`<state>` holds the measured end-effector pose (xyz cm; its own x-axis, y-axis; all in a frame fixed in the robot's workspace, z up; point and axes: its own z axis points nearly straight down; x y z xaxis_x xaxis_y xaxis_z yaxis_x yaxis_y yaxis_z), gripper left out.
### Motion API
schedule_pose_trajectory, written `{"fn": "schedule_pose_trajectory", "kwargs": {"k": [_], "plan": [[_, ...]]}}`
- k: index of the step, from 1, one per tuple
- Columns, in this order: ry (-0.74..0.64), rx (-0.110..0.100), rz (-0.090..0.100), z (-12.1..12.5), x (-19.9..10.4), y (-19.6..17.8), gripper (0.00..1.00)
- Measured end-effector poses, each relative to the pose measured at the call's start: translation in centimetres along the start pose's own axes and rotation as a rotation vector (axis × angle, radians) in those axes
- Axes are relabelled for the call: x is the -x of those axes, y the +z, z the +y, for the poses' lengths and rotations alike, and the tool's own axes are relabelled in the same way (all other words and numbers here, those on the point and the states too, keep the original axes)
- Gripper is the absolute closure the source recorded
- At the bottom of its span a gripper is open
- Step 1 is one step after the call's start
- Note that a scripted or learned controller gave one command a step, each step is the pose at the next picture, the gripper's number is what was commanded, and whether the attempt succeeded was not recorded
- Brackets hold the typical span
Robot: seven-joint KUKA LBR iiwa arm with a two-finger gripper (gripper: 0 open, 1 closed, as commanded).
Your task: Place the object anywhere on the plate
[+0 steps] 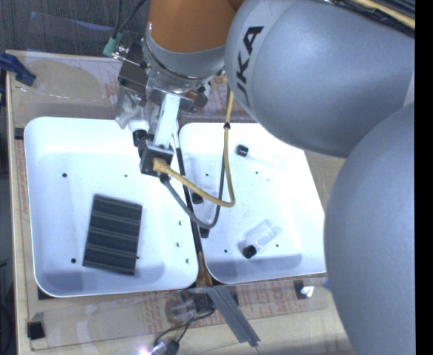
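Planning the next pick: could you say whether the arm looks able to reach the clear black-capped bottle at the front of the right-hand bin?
Probably yes: the bottle lies by itself on the right-hand bin's bare floor, nothing over it, and the gripper hangs above the bins.

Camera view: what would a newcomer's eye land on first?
The bulky grey arm, orange-banded, looms over the upper right and reaches down to the seam between the two bins. A dark ribbed slab lies flat in the left bin; a small clear vial with a black cap lies near the front of the right bin.
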<state>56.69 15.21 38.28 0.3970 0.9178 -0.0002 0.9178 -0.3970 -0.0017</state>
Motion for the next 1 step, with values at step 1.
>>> {"fn": "schedule_pose_trajectory", "kwargs": {"k": [1], "plan": [[0.202, 0.002, 0.001, -0.09, -7.28, -5.92, 1.00]]}}
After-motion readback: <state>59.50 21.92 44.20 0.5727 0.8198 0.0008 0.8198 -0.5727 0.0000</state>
